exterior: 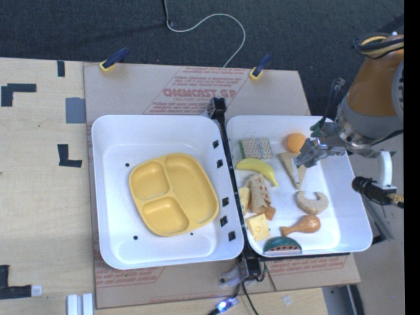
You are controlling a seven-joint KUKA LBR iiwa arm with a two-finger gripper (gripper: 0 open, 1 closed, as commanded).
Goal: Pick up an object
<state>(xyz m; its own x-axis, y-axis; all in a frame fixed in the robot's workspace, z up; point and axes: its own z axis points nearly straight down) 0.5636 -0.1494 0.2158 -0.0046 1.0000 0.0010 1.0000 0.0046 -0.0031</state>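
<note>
Gripper (pixel 307 155) low in right white bin (pixel 348 225), can't tell its state. Pale tan wedge-shaped toy slice (pixel 289 168) right under it, long side pointing down toward front. Orange ball (pixel 296 141) just behind.

A light wooden bench (pixel 39 195) with black angular marks carries a flat brown cardboard sheet (pixel 190 94) printed with red lettering, lying well to the left of the gripper (pixel 306 155) and running on beneath it. A yellow-and-blue clamp (pixel 113 60) and a second one (pixel 260 65) sit at the sheet's far edge, up and left of the jaws. On the cardboard rest two shallow white plastic bins: the left bin (pixel 115 176) well away to the jaws' left, the right bin (pixel 348 222) directly below them, the two touching along a black middle seam.
</note>
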